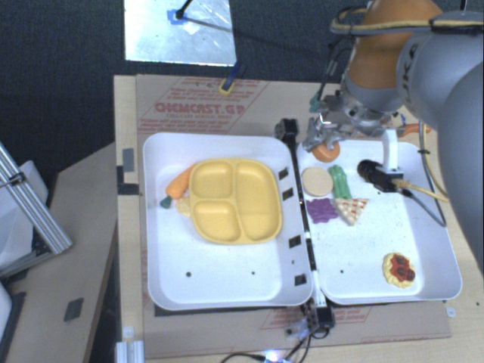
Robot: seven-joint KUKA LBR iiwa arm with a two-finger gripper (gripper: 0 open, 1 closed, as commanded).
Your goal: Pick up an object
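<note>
The tool (324, 136) hovers at the far left corner of the right bin (435, 244), just over an orange piece (327, 153); I cannot tell its state. This seems the reaching step; next it must descend and grip.

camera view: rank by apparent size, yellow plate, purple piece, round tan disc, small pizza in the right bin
1. yellow plate, by far the largest.
2-4. purple piece, round tan disc and small pizza look about alike; too close to rank.
</note>
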